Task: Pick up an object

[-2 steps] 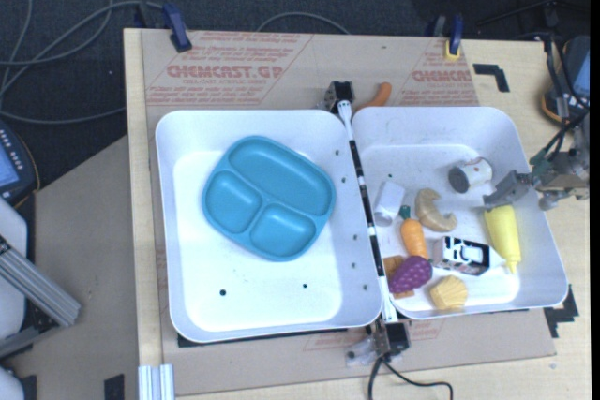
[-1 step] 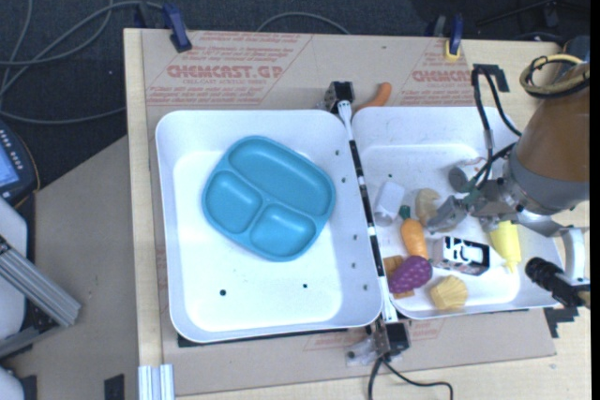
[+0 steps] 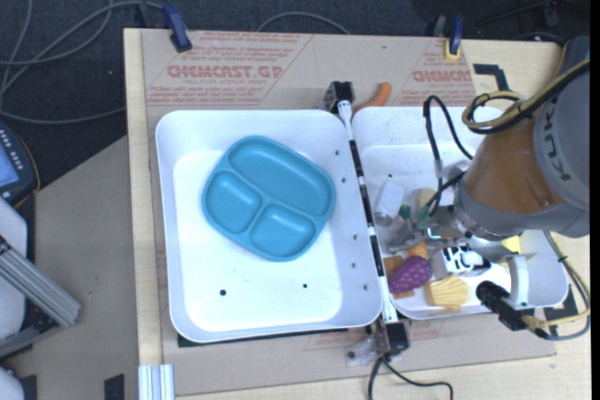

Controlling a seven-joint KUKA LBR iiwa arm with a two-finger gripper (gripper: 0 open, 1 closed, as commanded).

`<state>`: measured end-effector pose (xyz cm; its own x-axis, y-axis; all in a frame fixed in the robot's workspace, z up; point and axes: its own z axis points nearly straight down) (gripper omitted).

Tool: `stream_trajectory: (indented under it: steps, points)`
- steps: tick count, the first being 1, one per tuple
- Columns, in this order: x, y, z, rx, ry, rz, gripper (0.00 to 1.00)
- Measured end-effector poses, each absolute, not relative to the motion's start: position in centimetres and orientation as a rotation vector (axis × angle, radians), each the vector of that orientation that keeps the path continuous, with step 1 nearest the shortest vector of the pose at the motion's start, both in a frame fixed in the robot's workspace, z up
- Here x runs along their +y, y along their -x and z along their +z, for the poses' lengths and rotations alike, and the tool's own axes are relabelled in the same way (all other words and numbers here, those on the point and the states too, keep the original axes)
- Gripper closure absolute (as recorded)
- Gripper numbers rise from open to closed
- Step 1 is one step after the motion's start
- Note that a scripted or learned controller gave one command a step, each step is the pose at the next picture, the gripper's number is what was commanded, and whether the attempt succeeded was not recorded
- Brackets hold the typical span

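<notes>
Arm (image 3: 525, 173): reaches in from the right and covers much of the right bin (image 3: 394, 131).
Jaws: hidden under the wrist, low over the right bin; cannot tell how they stand.
Purple grape bunch (image 3: 410, 274): lies in the right bin near its front left corner, long axis slanted, narrower end toward the front left.
Corn cob (image 3: 448, 292): yellow, just right of the grapes, long axis roughly left to right, close to the bin's front wall.
Other items: small pieces crowd beside the wrist, too jumbled to name.
Blue plate (image 3: 269, 197): three compartments, lies in the left bin (image 3: 187, 295), long axis slanted from back left to front right.
Desk (image 3: 234, 61): bears both bins side by side, touching.
</notes>
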<state>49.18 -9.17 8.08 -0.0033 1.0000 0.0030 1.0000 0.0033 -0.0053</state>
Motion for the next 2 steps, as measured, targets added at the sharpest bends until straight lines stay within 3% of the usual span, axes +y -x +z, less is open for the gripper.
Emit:
stream_trajectory:
  steps: [1, 2]
  points:
    - [-9.3, -47.9, 8.5, -2.220, 2.220, 0.000, 0.00]
    - [-9.8, -52.3, 8.5, -2.227, 2.223, -0.003, 0.00]
